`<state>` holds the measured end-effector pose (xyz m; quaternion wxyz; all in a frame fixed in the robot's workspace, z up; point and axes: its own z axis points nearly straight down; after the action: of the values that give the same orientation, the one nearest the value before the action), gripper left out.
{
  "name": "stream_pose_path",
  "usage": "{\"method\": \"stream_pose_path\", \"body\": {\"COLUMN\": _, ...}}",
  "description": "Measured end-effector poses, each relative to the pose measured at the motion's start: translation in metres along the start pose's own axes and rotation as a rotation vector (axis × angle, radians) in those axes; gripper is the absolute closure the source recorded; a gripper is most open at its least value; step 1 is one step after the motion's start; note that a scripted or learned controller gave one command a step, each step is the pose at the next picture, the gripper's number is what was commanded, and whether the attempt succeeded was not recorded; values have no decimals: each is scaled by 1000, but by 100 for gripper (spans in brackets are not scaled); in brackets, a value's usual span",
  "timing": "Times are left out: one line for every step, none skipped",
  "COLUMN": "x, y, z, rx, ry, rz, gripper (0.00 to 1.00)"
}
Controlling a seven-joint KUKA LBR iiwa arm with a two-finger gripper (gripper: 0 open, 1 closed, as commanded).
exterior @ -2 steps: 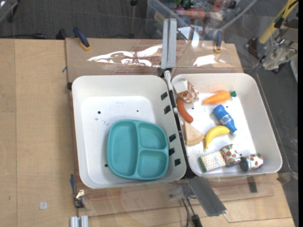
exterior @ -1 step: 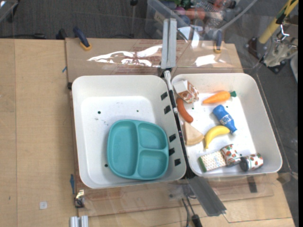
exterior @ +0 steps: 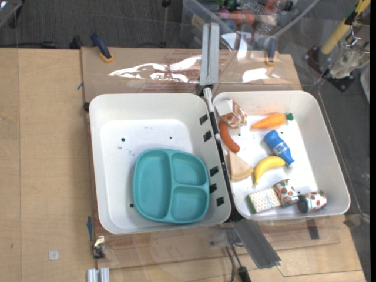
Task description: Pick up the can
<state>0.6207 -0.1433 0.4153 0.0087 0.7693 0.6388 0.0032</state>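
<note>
Two white bins side by side: left bin with one teal, three-part tray. One can, white with red print, at the front of the right bin, lying down, long axis roughly left-right, beside one checked box. One each: carrot, banana, blue bottle.
</note>
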Motion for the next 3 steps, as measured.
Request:
{"method": "stream_pose_path", "body": {"x": 2, "y": 1, "z": -12, "rx": -7, "ry": -2, "rz": -4, "gripper": 100}}
{"method": "stream_pose_path", "body": {"x": 3, "y": 2, "z": -24, "rx": -14, "ry": -5, "rz": -8, "gripper": 100}}
{"method": "stream_pose_path", "body": {"x": 5, "y": 3, "z": -36, "rx": -21, "ry": -7, "rz": -12, "gripper": 100}}
